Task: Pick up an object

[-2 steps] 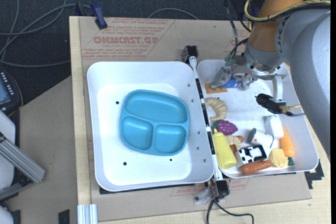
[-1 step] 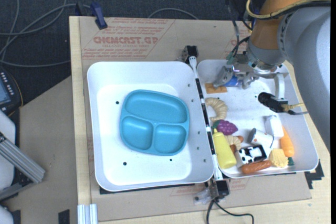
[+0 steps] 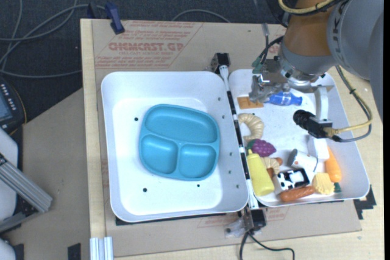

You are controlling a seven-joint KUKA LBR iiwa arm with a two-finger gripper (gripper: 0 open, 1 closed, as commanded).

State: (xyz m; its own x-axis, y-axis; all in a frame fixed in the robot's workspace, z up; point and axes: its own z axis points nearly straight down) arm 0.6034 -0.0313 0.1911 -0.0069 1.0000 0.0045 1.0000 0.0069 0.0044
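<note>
My gripper (image 3: 263,87) hangs low over the far left corner of the right bin (image 3: 359,182). A small blue bottle (image 3: 284,98) lies just to its right, and a flat orange-brown piece (image 3: 250,102) lies just below it. Nothing shows as held. Further toward the front of this bin lie a beige croissant (image 3: 252,123), purple grapes (image 3: 263,147), a yellow bottle (image 3: 259,174), a black-and-white cow toy (image 3: 294,178), a red sausage (image 3: 297,193) and an orange carrot (image 3: 333,167).
The left bin (image 3: 116,131) holds a blue divided plate (image 3: 178,141). A black clip (image 3: 220,61) sits at the far end of the ridge between the bins. The arm's grey and orange body (image 3: 317,15) covers the far right of the bench.
</note>
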